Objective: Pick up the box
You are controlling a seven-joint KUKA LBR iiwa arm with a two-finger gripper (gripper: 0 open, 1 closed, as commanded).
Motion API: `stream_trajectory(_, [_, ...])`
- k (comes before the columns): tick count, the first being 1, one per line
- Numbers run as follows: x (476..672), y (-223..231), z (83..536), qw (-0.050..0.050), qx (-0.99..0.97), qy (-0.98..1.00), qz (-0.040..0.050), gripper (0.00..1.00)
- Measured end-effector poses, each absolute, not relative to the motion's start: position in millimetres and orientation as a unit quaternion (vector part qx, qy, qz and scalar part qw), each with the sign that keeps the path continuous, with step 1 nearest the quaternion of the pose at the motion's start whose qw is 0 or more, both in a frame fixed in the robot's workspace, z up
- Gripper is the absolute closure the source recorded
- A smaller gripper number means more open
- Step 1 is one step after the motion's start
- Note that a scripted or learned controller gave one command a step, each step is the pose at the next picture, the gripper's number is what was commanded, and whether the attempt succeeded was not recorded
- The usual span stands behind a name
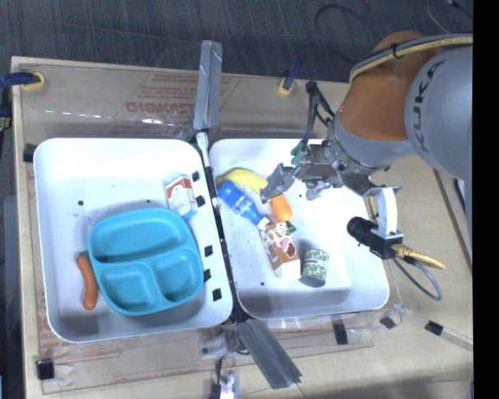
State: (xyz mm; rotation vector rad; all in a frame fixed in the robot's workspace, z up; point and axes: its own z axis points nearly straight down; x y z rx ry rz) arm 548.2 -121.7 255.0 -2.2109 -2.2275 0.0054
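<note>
Looming closest to us, the grey arm [432,98] with its orange band sweeps in from the right and bends down over the right bin [349,293]. We see its end effector [287,185] low above the orange item [281,208], by the banana [243,178] and blue bottle [241,203]; whether it's spread or closed, we can't tell. Just below lies the box [281,248], beside a green can [315,267]. Over in the left bin [58,173], we spot a blue tray [145,260], a sausage [87,281] and a small carton [180,195].

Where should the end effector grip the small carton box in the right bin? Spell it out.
Grip the carton box across its long side faces, coming straight down. It lies flat, apparently touching the carrot above; the green can sits close on its right, so the fit looks tight.
</note>
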Motion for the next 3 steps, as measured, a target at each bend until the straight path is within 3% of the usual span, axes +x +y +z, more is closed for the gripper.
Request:
stream_trajectory(1, [580.3, -64, 212, 0.002, -0.537, -0.844, 0.0012, 0.0])
stream_trajectory(2, [632.3, -23, 191, 0.001, -0.508, -0.861, 0.0009, 0.0])
stream_trajectory(3, [629.1, -9, 191, 0.002, -0.483, -0.876, 0.0013, 0.0])
